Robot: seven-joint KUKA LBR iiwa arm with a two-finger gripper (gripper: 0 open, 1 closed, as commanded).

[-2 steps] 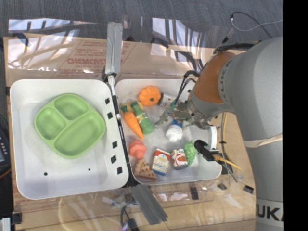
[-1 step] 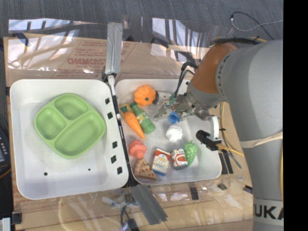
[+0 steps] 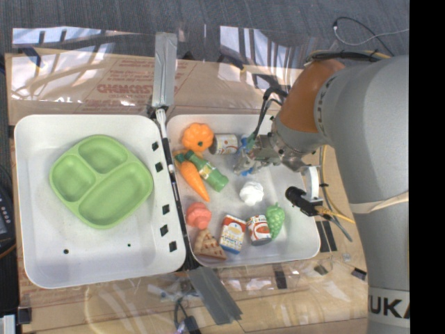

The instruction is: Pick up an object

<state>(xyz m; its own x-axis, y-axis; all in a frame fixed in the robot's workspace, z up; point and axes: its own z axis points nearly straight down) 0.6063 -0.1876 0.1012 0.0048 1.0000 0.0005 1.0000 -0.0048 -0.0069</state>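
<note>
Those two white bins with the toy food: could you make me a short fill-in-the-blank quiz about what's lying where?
1. The green plate lies in the ____ bin.
2. The plate has ____ compartments.
3. The pumpkin in the right bin is coloured ____.
4. The carrot lies just ____ the pumpkin in the picture.

Missing words: left; three; orange; below
</note>
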